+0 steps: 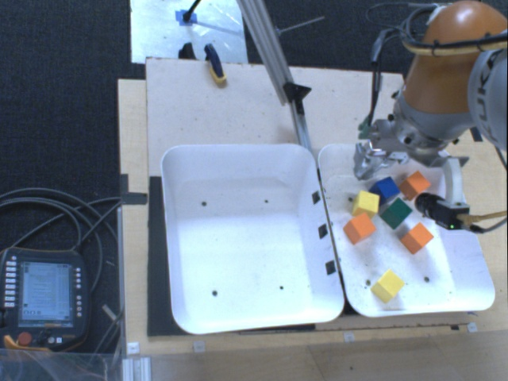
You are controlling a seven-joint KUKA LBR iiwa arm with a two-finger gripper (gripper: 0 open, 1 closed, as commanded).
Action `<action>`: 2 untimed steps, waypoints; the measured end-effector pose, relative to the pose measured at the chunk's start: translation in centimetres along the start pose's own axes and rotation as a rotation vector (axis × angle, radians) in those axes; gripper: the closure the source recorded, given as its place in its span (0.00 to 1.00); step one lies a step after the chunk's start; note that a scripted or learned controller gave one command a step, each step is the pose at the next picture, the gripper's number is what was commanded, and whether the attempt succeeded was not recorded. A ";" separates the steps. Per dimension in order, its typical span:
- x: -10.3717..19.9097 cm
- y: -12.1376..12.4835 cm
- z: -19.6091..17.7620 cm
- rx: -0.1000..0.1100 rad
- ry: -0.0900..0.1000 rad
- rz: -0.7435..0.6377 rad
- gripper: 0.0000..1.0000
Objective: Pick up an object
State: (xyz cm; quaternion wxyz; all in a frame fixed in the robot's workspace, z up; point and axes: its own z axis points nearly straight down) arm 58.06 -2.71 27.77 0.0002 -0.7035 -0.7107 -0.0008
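My fingers I can't read: the gripper (pixel 370 162) is a metallic blur under the wrist, so wide or narrow I cannot tell, and I see nothing between them. I'll use the blue cube (pixel 386 187) as my landmark in the right bin (pixel 468 292). The gripper hangs just up-left of it. A yellow cube (pixel 366 203) sits just left-below it, a green cube (pixel 395 212) just below. The pack is tight, so I'd rather descend on the lone yellow cube (pixel 388 285), well below blue, squaring the jaws to its faces.
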 end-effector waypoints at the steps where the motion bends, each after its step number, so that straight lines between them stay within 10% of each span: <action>1: 5.0 0.0 -0.3 -0.001 0.000 -0.001 1.00; 2: 9.9 0.1 -0.4 -0.001 0.001 -0.001 1.00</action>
